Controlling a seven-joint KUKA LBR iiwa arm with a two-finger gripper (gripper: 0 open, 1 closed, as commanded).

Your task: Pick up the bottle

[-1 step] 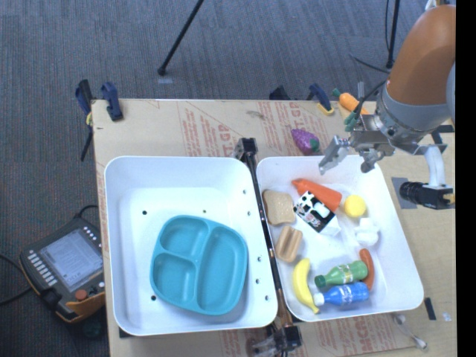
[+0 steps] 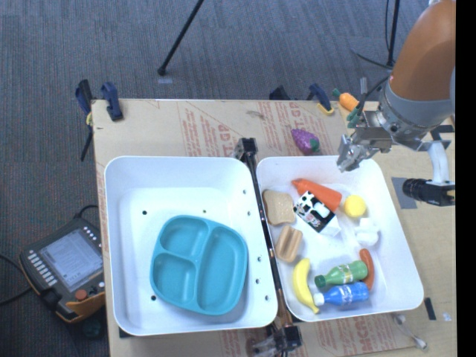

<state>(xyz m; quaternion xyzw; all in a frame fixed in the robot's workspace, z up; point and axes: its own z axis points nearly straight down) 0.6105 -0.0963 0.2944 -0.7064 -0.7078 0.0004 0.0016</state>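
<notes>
Claw (image 2: 355, 157) hangs with nothing in it, above the right bin's (image 2: 398, 222) far rim; whether it's spread I can't tell. Green bottle (image 2: 342, 275) lies near that bin's front wall, so I'd descend squarely across its body.

Bright, even overhead light. The two shallow white plastic bins (image 2: 119, 199) wash out near their rims, with soft shadows under their walls. The picture is slightly soft and grainy; the far grey carpet (image 2: 223, 43) looks dimmer.
</notes>
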